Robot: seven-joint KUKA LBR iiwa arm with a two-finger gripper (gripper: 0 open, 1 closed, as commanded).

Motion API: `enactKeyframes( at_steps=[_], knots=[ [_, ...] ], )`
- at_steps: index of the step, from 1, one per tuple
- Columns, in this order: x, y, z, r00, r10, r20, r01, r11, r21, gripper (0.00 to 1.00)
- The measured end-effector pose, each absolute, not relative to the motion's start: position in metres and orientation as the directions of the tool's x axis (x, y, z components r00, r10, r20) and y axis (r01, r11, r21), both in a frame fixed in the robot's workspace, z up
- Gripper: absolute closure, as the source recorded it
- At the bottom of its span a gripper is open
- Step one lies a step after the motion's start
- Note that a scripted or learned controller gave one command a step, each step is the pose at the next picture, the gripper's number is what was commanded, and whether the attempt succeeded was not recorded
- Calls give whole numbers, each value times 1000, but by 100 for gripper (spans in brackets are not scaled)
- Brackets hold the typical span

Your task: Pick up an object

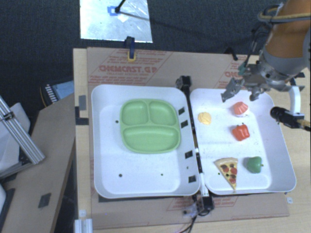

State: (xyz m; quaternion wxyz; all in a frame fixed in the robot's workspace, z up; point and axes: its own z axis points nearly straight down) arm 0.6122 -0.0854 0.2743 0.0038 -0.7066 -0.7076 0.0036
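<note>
1. The end effector (241, 92) hangs at the upper right of the frame, over the far edge of the right bin (277, 144); its two fingers stand apart with nothing between them.
2. Just below it lies a pink-and-white toy (240, 108), near the bin's upper rim.
3. A red pepper (240, 132) sits below that, with bare white floor on both sides.
4. A small yellow piece (204, 118) lies close to the bin's left wall (little room on that side).
5. A pizza slice (228, 171) and a green pepper (253, 164) lie near the bottom rim, slightly apart.
6. The left bin (104, 140) holds a green divided plate (148, 126), with open floor below it.
7. Cardboard (204, 67) covers the table under both bins.
</note>
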Motion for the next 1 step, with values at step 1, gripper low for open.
enactKeyframes(
  at_steps=[1],
  knots=[
    [614,-85,282,-3,1000,0,1000,3,2,0]
  ],
)
